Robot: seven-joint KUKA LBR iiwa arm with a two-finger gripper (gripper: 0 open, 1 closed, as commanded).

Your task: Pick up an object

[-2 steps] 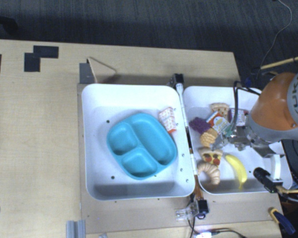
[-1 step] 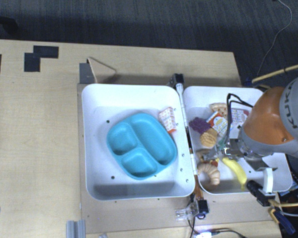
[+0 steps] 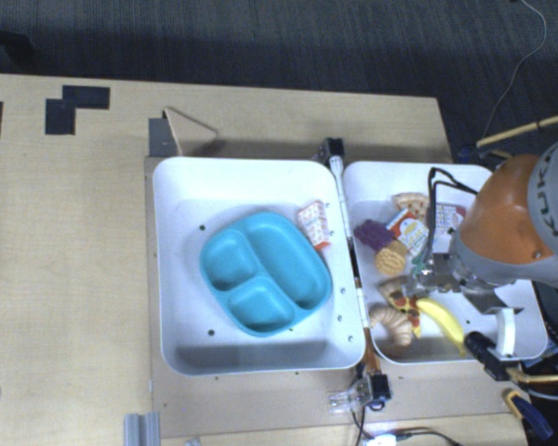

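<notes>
Wooden bench [image 3: 65, 277], right bin [image 3: 530, 342], hand [image 3: 418, 282] partly hidden

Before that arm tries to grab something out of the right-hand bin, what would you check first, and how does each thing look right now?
1. Gripper over the right bin: ok.
2. Objects within reach: ok; a banana and a purple item lie there.
3. Target stands apart from its neighbours: not ok; the items are crowded together.
4. Jaws open or shut: cannot tell.
5. Anything already held: cannot tell.
6. Blue tray out of the way in the left bin: ok.
</notes>
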